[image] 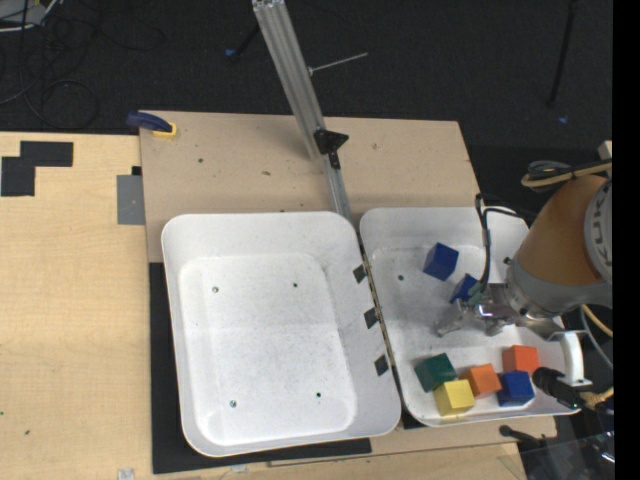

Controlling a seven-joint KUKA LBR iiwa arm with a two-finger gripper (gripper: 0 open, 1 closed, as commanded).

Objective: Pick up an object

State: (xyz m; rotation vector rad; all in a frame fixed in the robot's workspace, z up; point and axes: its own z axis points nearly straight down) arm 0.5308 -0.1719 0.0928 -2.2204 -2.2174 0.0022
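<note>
The gripper (452,320) is down inside the right bin (400,230), its metal fingers pointing toward the bin's middle; at this size I cannot tell how far apart they stand or whether anything sits between them. Just above it, beside the black cable, a small blue piece (464,288) lies close against the wrist. A little further up sits a blue cube (440,260), apart from the others. Along the bin's near edge is a cluster of blocks: a green block (434,371), a yellow block (455,396) touching it, an orange block (484,379), a blue block (516,388) and a red-orange block (520,358) nearest the arm. The arm (562,248) enters from the right, its orange band showing. The left bin (190,243) lies beside the right one, joined by black clips.
</note>
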